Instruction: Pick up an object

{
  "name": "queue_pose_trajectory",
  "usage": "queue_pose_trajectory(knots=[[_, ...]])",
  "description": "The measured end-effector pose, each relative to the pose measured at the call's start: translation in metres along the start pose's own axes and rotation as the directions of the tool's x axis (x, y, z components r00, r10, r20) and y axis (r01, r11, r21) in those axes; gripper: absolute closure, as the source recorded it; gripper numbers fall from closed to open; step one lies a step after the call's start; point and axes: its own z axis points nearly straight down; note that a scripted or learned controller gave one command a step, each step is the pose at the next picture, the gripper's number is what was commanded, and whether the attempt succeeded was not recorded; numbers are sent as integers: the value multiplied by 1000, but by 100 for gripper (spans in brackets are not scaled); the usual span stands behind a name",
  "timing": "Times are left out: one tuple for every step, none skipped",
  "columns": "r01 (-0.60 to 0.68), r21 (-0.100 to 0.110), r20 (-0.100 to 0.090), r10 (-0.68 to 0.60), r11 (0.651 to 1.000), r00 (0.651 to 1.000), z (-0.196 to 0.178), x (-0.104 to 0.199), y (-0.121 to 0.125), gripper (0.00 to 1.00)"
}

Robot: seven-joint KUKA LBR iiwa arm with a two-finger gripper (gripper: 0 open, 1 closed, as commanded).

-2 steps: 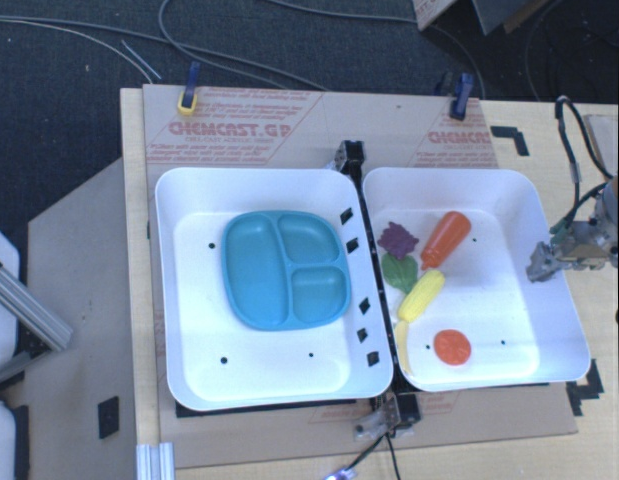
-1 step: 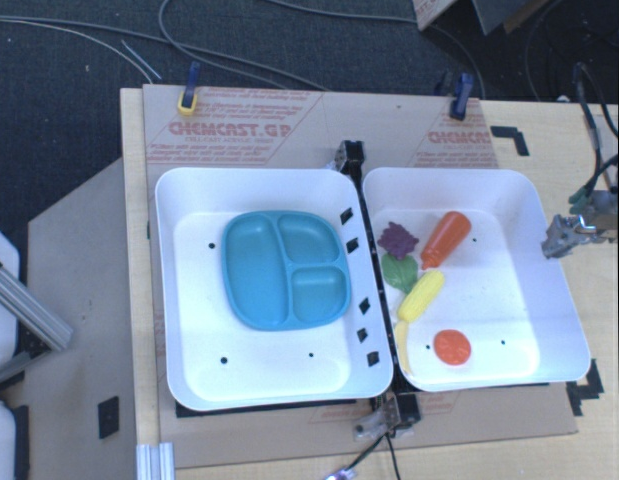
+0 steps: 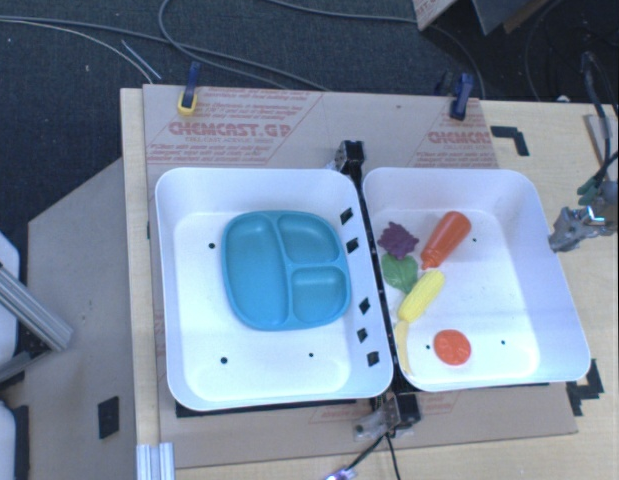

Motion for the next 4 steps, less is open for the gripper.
queue_pose_trajectory(knots=[[5,1,-2,-5,1000,1000,0,57,18,100],[4,6,-4,-4,1000,1000,9,103,18,100],[3,2,-3,-3,1000,1000,5,151,30,100],[5,2,-3,-5,1000,1000,3,208,42,100]])
